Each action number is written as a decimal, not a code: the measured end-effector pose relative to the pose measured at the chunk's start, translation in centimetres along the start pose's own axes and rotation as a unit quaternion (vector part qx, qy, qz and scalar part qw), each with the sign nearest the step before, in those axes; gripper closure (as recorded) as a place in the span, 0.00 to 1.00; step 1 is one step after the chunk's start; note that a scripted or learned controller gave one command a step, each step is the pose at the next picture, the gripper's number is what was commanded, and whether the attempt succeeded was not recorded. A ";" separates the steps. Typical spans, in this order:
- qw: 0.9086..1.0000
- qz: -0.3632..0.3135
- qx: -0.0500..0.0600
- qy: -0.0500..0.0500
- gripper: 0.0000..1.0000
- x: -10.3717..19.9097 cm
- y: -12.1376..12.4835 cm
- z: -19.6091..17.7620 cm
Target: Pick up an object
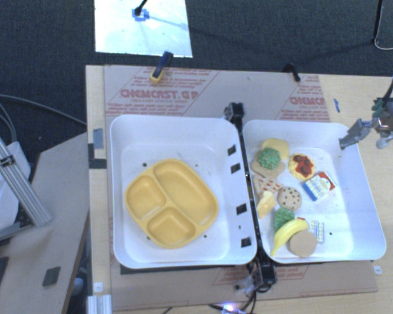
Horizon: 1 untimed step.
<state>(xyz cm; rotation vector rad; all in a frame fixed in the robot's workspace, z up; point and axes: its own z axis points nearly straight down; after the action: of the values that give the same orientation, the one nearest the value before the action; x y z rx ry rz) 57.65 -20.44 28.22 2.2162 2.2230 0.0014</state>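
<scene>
Toy foods (pixel 288 198) clustered in right bin (pixel 360 195)

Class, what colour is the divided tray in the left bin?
Yellow tray, seen in the camera view.

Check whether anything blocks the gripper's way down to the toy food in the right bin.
Nothing visible does. The gripper sits at the upper right rim of the right bin, apart from the toy food, which lies heaped along the bin's left side. The bare white floor between them is open, with no cover over the pile.
</scene>
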 end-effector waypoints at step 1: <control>1.000 -0.003 0.007 0.004 0.00 6.5 -2.8 12.8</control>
<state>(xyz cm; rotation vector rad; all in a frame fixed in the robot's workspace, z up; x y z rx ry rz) 54.86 -13.94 15.42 2.2203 2.2401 -0.0058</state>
